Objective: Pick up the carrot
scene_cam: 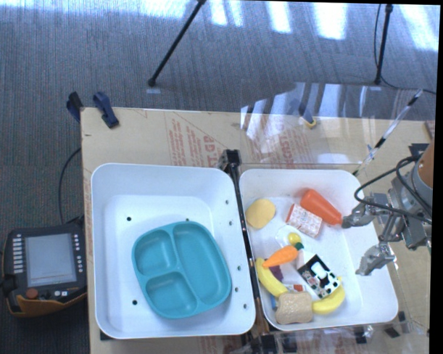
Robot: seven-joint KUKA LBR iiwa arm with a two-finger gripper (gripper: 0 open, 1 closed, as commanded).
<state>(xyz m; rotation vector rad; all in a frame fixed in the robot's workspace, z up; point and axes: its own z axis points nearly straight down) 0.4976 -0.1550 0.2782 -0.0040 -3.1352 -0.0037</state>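
The carrot (282, 256), small and orange with a green top, lies in the middle of the right bin (366, 191), beside a banana (267, 279) and a black-and-white carton (318, 276). My gripper (365, 239) hangs over the bin's right edge, well to the right of the carrot. Its fingers (356, 216) are spread open with nothing between them.
Also in the right bin are an orange wedge (320, 205), a pink-and-white packet (304, 220), a yellow round piece (261, 212), a bread slice (294, 307) and a second banana (330, 300). The left bin (112, 187) holds a blue divided plate (180, 268).
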